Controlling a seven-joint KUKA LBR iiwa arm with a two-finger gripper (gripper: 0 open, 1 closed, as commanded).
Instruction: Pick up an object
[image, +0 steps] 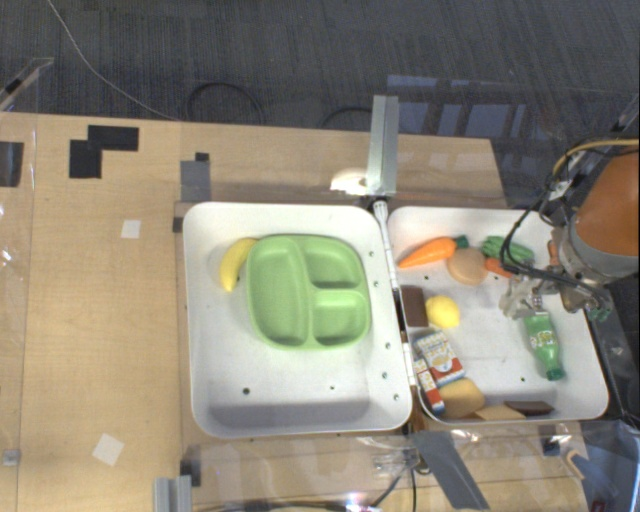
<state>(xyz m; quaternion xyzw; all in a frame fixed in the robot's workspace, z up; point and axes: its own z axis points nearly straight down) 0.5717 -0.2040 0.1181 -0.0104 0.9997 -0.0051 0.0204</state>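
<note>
The likeliest target, as I read it, is the green bottle (541, 344), lying on its side near the right wall of the right bin (500, 375) with its cap end pointing up toward the arm; my pincer (527, 298) hangs directly over that cap end, just above it or touching it, I cannot tell which; how wide the pincer stands and whether it has hold of anything I cannot make out from here, as the metal parts blur together. The arm's orange band (610, 210) sits at the bin's upper right corner, so the reach comes in low over the rim, which suits a thing lying this close to the wall. Around the bottle the bin is crowded: a carrot (432, 251), a tan round object (466, 266) and a leafy green piece (505, 250) along the top; a lemon (443, 312) near the middle; a small printed carton (438, 361) and brown blocks (465, 397) along the lower edge. The left bin (215, 395) holds a green divided plate (306, 291) with a banana (235, 262) touching its left edge; both bins rest on the wooden surface (90, 330).
</note>
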